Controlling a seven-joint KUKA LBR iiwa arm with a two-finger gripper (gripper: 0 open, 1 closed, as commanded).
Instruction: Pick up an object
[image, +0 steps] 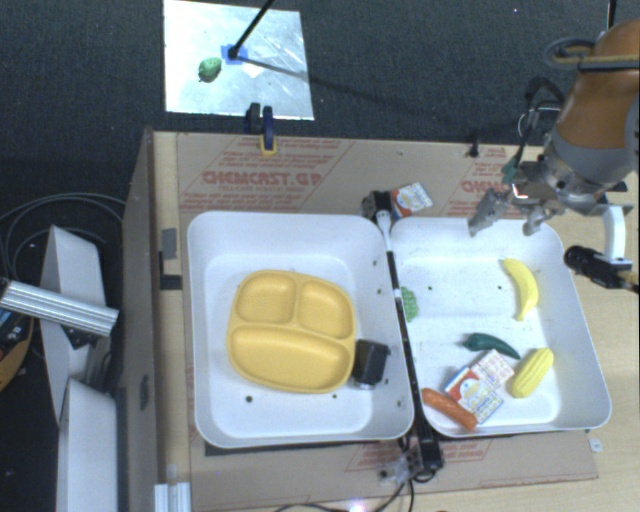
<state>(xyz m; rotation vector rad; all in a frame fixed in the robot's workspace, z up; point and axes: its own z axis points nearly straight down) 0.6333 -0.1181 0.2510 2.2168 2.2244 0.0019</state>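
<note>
The arm (600, 90) is cut off by the top right corner, so just its orange band, grey wrist and the gripper (510, 215) show. The gripper hangs over the far rim of the right bin (585, 330), its two grey fingers spread wide with nothing between them.

Nearest to it, just below and a little right, lies a smooth curved yellow banana (521, 287). Further down from the gripper sit a dark green pepper-shaped piece (490, 345), a knobbly yellow corn cob (531, 371), a flat printed carton (479, 387) whose lettering is too small to read, and an orange carrot-like stick (449, 409) partly tucked beneath the carton. A small green scrap (408, 301) lies at the divider between the bins, down and left of the gripper; its shape is hard to make out.

Left of the gripper, outside the bins, a small white and orange packet (410, 198) rests on the cardboard sheet (300, 175), its print unreadable. The sheet carries red writing that looks like "CHEMCAST GP", repeated and partly covered by the bins.

Well to the gripper's lower left, the left bin (215, 260) holds a glossy yellow divided plate (292, 329) with three compartments, and a small dark block (370, 363) touches its near right corner; what that block is cannot be told.
</note>
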